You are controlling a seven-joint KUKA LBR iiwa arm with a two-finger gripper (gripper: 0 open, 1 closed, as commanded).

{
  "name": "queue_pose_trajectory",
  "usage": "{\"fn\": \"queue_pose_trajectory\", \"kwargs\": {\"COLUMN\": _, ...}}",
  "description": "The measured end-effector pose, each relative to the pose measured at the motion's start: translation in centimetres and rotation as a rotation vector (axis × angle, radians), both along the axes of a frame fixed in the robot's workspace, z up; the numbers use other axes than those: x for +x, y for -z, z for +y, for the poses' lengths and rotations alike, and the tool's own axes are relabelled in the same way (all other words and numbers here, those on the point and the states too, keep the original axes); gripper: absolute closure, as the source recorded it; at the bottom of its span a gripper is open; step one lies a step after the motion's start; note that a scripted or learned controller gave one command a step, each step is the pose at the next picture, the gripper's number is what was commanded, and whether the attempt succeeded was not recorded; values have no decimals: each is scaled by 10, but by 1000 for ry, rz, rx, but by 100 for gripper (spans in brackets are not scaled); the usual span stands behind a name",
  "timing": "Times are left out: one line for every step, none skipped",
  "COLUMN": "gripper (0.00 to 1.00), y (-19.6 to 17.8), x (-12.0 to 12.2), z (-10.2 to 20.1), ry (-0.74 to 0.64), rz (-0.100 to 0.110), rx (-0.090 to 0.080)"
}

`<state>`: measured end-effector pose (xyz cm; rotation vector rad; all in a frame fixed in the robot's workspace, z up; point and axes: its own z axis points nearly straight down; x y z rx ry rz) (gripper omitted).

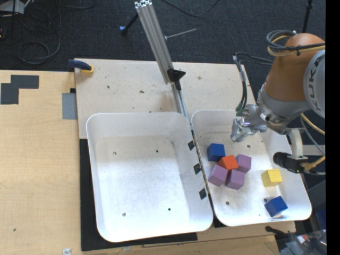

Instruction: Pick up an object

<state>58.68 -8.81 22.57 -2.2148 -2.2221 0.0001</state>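
The arm's jaws point(241, 130) hang over the upper part of the right bin point(223, 217), pointing down and toward the cluster of blocks. Whether they are open or closed cannot be told from this slant; nothing shows between them, so nothing is held.

Everything worth picking lies in that bin. Just below and to the left of the jaws sits a blue cube point(215, 152). Directly beneath them, a little farther down, is a tight knot of four blocks: an orange cube point(229, 162) in the middle, touching a purple cube point(244, 162) on its right, another purple block point(218, 175) on its lower left and a third purple block point(235, 179) below. Well off to the lower right of the jaws a yellow cube point(271, 177) stands alone, and farther down still a second blue cube point(275, 206) rests near the bin's front rim. The left bin point(106, 126) lies far to the left of the jaws, across the dividing rims.

The jaws look poised above the pile rather than committed to any one block. The nearer blue cube seems the easiest target: it is closest and has free sides, though it nearly touches the orange one. The packed cluster would likely be harder, since neighbours leave little room around each block. The yellow cube, standing clear, would also grasp cleanly but asks for a longer reach down and right.
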Motion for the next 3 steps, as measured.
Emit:
{"fn": "queue_pose_trajectory", "kwargs": {"gripper": 100, "y": 10, "x": -12, "z": 49, "ry": -1, "rz": 2, "rx": 0}}
{"fn": "queue_pose_trajectory", "kwargs": {"gripper": 100, "y": -3, "x": -27, "z": 98, "ry": -2, "rz": 1, "rx": 0}}
{"fn": "queue_pose_trajectory", "kwargs": {"gripper": 100, "y": -10, "x": -40, "z": 142, "ry": -2, "rz": 3, "rx": 0}}
